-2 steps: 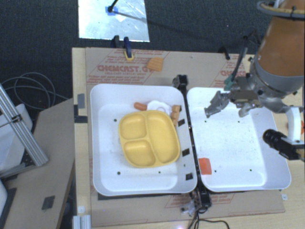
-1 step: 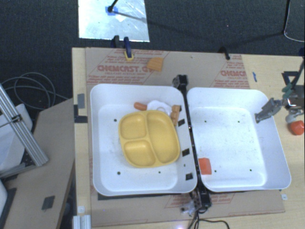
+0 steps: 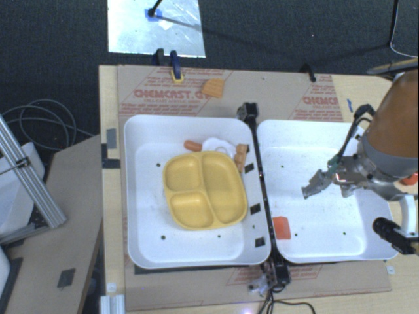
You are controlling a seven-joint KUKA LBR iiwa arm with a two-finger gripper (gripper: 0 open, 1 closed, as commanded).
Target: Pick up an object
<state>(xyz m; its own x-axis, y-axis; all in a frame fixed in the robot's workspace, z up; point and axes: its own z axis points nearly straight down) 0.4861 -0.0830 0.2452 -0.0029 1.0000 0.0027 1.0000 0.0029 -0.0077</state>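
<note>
Two white bins — small flat orange block [image 3: 281, 227] in the right bin [image 3: 327, 244], fingers [image 3: 313, 188] apart above, nothing between them.

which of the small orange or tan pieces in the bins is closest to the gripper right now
The orange-red block, alone in the right bin near its lower left corner, below-left of the gripper. The orange sausage-shaped piece and tan piece lie in the left bin.

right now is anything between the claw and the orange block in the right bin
Nothing visible. The claw hangs over the right bin, and the orange block lies near that bin's front left corner. Bare white floor lies between them. The yellow tray sits in the left bin, out of the way.
</note>
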